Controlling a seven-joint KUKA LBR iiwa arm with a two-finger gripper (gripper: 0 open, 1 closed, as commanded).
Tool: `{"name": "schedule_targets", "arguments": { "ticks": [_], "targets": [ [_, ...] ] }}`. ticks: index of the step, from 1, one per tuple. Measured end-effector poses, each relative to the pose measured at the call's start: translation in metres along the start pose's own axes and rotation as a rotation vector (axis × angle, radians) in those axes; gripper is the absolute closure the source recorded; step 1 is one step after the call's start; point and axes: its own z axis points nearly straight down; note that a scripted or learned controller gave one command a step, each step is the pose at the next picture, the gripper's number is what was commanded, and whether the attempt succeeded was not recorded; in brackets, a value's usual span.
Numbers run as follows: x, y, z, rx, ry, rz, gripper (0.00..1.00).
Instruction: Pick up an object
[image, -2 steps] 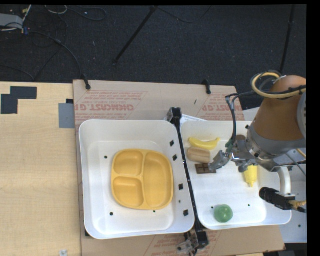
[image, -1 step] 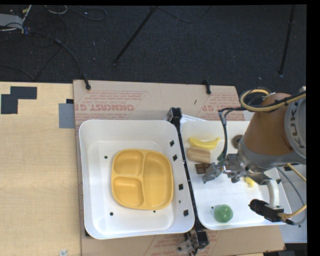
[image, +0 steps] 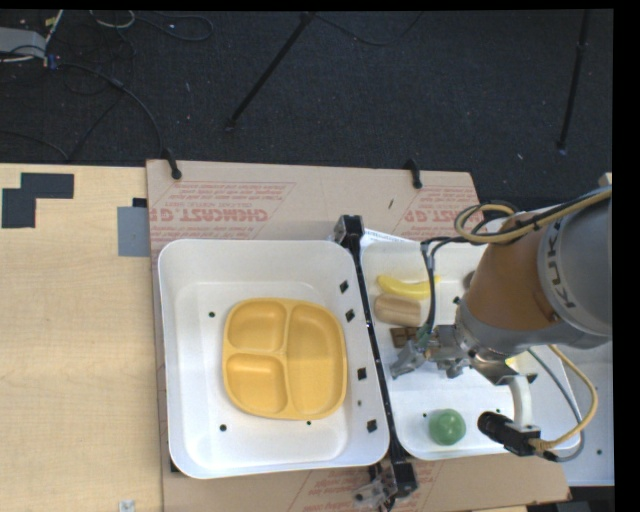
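Observation:
The right bin (image: 470, 450) holds a yellow banana-shaped object (image: 402, 287), with a tan block-like object (image: 398, 311) just below it, and a green ball (image: 447, 427) near the front. My gripper (image: 408, 360) hangs low in this bin near its left wall. It is just below the tan object and up-left of the green ball. Nothing shows in its grasp. The grey arm with its orange band (image: 510, 285) covers the bin's right part.
The left bin (image: 190, 400) bears a yellow divided plate (image: 285, 358). A black divider (image: 365, 340) runs between the bins. Cables (image: 560, 400) loop off the wrist over the right bin's front corner. Cardboard (image: 250, 205) lies under both bins.

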Motion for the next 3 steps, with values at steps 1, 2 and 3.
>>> {"name": "schedule_targets", "arguments": {
  "ticks": [1, 2, 3],
  "targets": [
    [0.001, -0.001, 0.019, -0.004, -0.001, 0.0, 0.0],
    [0.0, 0.0, 0.008, -0.004, 0.0, 0.005, 1.0],
    [-0.011, 0.001, -0.04, -0.01, -0.002, 0.004, 1.0]
  ]
}}
